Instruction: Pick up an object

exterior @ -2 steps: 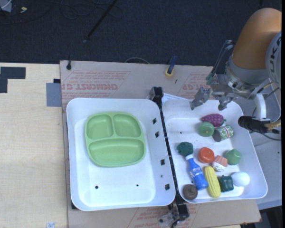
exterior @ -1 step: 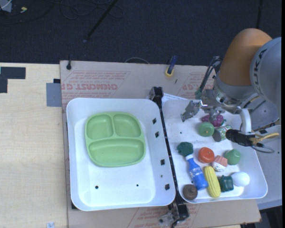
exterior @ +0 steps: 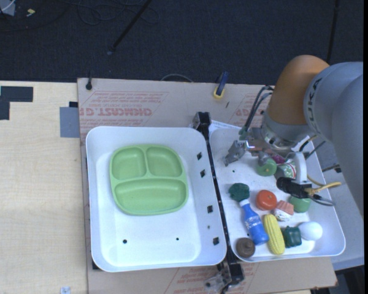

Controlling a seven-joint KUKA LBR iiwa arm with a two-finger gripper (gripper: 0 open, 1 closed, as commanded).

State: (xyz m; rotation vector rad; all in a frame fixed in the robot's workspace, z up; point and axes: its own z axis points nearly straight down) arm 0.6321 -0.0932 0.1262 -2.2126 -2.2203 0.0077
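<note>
I'm seeing the pickable objects lying clustered in the right bin point(exterior: 331, 241): a dark green piece point(exterior: 238, 192), an orange-red round one point(exterior: 267, 199), a blue bottle point(exterior: 254, 223) lying flat, and a yellow corn cob point(exterior: 274, 233) just beside it. A white egg point(exterior: 311, 230) is sitting near the bin's front right corner, and a brown disc point(exterior: 245, 247) is resting at its front left.

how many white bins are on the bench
2. The left bin holds a green divided plate. The right bin holds the small toys, with the arm reaching over its far end.
</note>
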